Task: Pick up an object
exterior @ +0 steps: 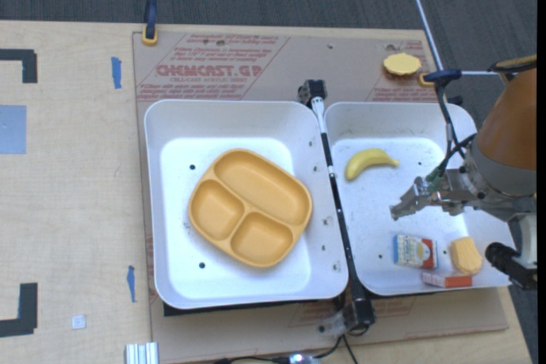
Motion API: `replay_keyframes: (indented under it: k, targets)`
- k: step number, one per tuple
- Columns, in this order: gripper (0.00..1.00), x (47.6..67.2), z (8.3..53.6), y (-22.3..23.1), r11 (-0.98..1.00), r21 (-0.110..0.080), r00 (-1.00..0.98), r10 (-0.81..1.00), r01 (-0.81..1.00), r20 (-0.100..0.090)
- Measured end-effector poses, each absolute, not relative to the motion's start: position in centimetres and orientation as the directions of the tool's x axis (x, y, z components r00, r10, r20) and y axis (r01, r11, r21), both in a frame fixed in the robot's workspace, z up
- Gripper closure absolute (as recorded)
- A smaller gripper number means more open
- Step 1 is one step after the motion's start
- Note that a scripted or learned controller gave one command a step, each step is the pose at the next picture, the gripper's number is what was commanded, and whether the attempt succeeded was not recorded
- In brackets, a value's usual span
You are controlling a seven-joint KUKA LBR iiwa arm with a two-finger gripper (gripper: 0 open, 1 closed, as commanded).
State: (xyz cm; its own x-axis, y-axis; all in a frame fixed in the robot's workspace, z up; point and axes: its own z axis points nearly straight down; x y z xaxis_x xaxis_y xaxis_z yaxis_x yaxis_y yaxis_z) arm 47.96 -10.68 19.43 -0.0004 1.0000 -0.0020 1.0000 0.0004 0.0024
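**Bench contents, left to right**

Left bin (158, 183): one yellow divided plate (249, 207) with three compartments, lying flat near the middle of the bin floor and turned at an angle to the walls. Nothing rests on it.

Divider: the two bins meet along a dark strip with a black clamp (313, 89) at its far end.

Right bin (384, 115): a banana (369, 163) in the far-left part, lying alone with bare floor around it. Nearer the camera, a small blue and white carton (414, 251); just beside it on the right, a yellow sponge-like block (465, 255); a flat red and white packet (446, 279) at the near edge, touching or almost touching both.

Gripper (408, 202): reaches in from the right, above the bin floor between the banana and the carton, clear of both. Whether its claw is wide or narrow cannot be told; nothing is seen held.

Outside the bins: a yellow round item (402, 64) on the cardboard behind the right bin.
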Motion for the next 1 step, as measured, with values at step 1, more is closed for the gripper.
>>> replay_keyframes:
  k: [1]
  targets:
    - [1.00, 48.07, 22.99, -1.10, 0.003, 0.004, -0.003, 1.000, 1.000, 0.000]
